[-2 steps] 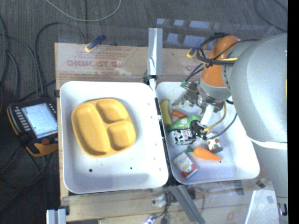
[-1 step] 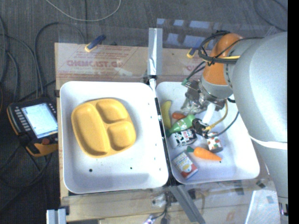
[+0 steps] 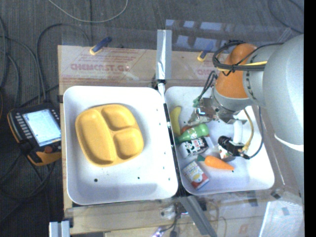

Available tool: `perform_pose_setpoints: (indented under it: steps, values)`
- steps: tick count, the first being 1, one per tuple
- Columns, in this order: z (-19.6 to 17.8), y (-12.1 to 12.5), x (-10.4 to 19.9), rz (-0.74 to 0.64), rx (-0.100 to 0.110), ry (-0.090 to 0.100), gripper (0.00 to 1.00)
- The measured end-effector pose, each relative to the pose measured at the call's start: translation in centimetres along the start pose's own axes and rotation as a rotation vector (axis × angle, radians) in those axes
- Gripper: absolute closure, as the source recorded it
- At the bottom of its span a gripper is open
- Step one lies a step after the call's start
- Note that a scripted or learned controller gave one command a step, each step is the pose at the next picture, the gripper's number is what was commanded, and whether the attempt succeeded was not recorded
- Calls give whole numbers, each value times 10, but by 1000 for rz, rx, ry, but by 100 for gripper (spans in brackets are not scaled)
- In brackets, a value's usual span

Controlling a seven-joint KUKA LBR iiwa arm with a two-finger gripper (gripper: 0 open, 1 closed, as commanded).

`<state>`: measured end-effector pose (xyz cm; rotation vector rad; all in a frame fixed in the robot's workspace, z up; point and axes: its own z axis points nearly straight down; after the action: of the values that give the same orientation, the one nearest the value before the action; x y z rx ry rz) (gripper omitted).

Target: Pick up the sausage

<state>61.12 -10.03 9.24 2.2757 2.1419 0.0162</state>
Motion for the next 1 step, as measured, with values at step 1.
perform_pose_setpoints:
  steps: [1]
  values:
    - [2,-1,2,-3,6,2,0]
